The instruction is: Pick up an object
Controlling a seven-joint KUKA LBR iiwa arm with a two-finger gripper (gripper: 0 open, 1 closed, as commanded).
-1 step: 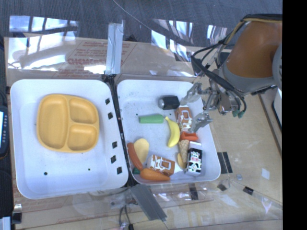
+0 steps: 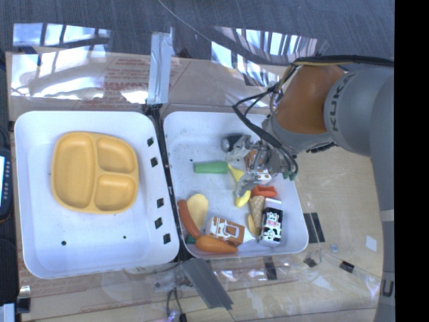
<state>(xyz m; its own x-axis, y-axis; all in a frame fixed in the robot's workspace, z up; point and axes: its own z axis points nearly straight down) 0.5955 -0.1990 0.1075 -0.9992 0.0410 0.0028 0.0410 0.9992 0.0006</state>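
Observation:
My gripper [image 2: 252, 166] hangs low in the right bin [image 2: 181, 133], at the end of the grey arm with the orange band [image 2: 305, 106]. It sits directly over a cluster of toy food. A yellow piece [image 2: 236, 174] lies at its left side and a second yellow piece [image 2: 242, 198] just below it. A green cucumber [image 2: 211, 168] lies to its left, apart from it. A red piece [image 2: 265, 192] and a cone [image 2: 257, 210] lie just below the gripper. The gripper body hides whatever is directly beneath it.
Along the right bin's front lie a pale yellow slice [image 2: 197, 208], a red sausage [image 2: 188, 221], a carrot [image 2: 216, 245], an orange-and-white box [image 2: 226, 230] and a black-and-white carton [image 2: 271, 225]. The left bin [image 2: 40, 247] holds a yellow divided plate [image 2: 95, 172].

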